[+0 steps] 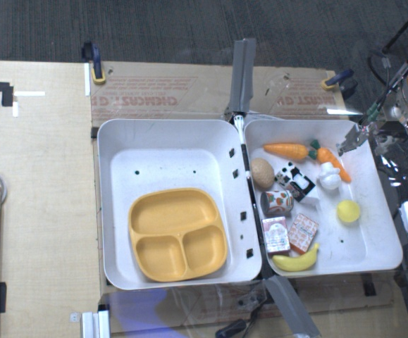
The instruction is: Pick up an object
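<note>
The right bin [373, 189] holds several small items. A long orange carrot [285, 149] lies at the back, with a shorter carrot [330, 162] to its right. A brown egg-shaped piece [262, 172] sits at the left wall, next to a black-and-white toy [297, 179] and a small can [277, 202]. A white lump [329, 180] and a yellow ball [349, 211] lie on the right. Two small cartons [289, 234] and a banana [296, 260] rest at the front. My gripper [351, 141] hangs over the bin's back right corner, just right of the shorter carrot, with nothing seen in it.
The left bin [112, 189] holds a yellow divided plate [178, 234]. A grey bar [242, 76] rises behind the seam between the bins. Clamps [337, 82] sit on the cardboard behind. The arm [401, 111] and cables crowd the right edge.
</note>
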